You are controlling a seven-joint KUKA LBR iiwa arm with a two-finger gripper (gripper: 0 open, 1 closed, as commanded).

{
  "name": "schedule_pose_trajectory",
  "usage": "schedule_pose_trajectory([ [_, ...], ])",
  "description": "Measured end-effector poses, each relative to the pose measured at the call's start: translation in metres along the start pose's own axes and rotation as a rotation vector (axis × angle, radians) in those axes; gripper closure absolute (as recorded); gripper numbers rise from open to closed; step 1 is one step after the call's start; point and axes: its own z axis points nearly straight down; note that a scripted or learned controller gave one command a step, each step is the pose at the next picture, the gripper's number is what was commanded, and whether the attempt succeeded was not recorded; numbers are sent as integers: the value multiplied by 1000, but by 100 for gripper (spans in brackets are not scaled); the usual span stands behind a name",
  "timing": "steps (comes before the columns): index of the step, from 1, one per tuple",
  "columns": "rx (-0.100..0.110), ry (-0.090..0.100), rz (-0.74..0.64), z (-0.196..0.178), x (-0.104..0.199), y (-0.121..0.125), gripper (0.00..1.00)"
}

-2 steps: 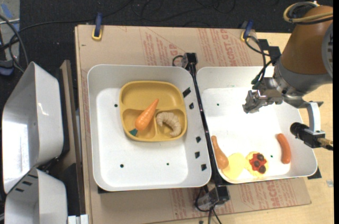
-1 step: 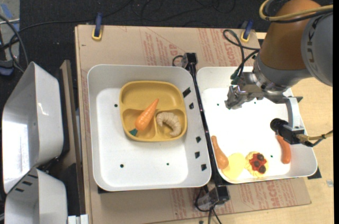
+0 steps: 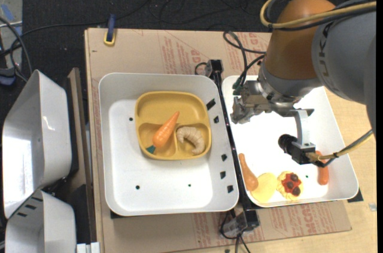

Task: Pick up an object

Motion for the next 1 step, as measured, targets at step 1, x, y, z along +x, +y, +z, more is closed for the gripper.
schedule_pose_trajectory([
  [1,4,-1,1,12,50,3,100],
])
